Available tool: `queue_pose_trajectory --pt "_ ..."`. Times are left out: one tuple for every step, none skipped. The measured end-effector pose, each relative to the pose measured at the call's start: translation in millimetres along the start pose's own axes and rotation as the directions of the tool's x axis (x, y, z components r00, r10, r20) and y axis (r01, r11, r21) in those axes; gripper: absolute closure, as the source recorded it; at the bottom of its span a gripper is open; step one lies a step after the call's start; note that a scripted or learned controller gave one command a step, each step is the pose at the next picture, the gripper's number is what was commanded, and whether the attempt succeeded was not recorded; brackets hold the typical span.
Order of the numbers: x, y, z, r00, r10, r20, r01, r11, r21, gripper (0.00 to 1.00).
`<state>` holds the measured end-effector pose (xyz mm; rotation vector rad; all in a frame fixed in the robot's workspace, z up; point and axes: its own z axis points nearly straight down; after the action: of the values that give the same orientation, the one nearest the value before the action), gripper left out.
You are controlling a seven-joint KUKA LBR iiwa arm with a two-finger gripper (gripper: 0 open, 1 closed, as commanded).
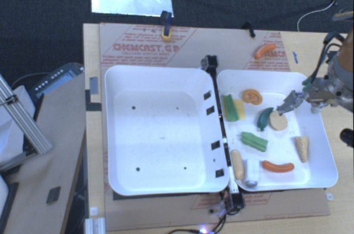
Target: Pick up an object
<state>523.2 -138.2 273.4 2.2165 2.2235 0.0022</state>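
The right white bin (326, 164) holds several toy foods: a green and yellow corn piece (233, 107), an orange pretzel (252, 96), a dark green piece (264, 118), a round beige disc (279, 123), a green pepper (254, 141), a beige cone (302, 147), an orange sausage (278, 166) and a pale bread stick (237, 164). My gripper (289, 102) reaches in from the right and hangs over the bin's upper right part. Its tip is just above the beige disc and the dark green piece. Nothing is seen held in it.
The left white bin (160, 75) sits beside the right one, with a black divider strip (215, 117) between them. A second orange sausage (265, 51) lies outside the bins on the board behind. A yellow and blue clamp (166, 25) stands at the back edge.
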Motion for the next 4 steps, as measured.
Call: queue_pose_trajectory --pt "-67 -41 112 1.0 0.009 -0.001 -0.009 1.0 0.01 0.0" --pt "-39 -1 189 1.0 -0.005 -0.006 0.005 1.0 -0.002 0.0" --pt "3 61 188 1.0 -0.007 0.0 0.007 1.0 -0.005 0.0" --pt "36 127 188 1.0 -0.007 0.0 0.007 1.0 -0.007 0.0"
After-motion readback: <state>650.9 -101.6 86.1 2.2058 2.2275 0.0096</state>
